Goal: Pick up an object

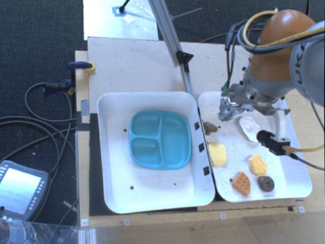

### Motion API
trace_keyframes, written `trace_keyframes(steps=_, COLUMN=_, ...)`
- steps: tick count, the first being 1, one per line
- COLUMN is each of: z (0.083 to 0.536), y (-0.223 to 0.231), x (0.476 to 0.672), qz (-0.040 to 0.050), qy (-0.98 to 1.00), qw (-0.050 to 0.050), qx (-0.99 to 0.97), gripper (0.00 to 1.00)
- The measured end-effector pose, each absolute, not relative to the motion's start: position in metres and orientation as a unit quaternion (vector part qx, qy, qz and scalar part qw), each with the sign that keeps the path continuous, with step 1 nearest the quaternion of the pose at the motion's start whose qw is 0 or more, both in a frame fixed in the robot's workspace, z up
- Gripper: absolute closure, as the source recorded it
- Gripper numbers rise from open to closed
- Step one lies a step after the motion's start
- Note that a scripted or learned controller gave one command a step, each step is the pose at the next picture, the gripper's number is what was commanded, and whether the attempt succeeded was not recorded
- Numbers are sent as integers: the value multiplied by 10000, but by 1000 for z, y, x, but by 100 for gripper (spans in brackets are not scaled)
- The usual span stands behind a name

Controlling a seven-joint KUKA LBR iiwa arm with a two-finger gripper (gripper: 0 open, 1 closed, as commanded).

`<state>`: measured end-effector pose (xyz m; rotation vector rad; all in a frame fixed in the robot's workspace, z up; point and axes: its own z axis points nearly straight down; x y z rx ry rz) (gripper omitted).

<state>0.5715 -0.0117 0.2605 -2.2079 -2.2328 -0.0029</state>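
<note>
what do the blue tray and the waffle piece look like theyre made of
Blue divided tray: likely moulded plastic with a smooth, slightly glossy finish, judging by its even colour, rounded compartments and soft sheen.
Waffle piece: probably plastic or rubber toy food with a matte look; its orange-brown surface seems to carry a grid pattern, though it is too small to be sure.

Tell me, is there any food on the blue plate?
No, the blue divided plate in the left bin has nothing in its compartments; the food pieces, like the waffle, lie in the right bin.
</note>
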Motion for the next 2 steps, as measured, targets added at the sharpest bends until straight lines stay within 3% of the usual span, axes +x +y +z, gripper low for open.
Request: trace_keyframes(steps=2, z=253, y=87, x=556, qz=-7, qy=-7107, qw=6, qx=-7035, gripper=100)
